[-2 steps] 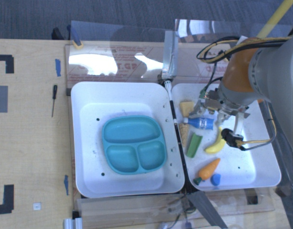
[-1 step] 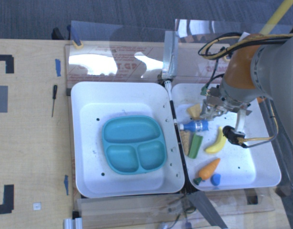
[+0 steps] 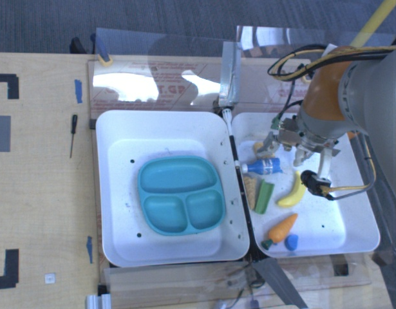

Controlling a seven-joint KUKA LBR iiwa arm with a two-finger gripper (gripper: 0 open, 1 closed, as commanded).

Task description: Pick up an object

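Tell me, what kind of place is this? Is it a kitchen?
Probably a robot lab, not a kitchen. A robot arm reaches over two white bins on a wooden bench. The banana and carrot look like toys for practice, and the blue plate has no real food.

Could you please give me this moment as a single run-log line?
arm: over right bin | gripper: above bottle, nothing seen held | nearby: banana, carrot | left bin: blue tray
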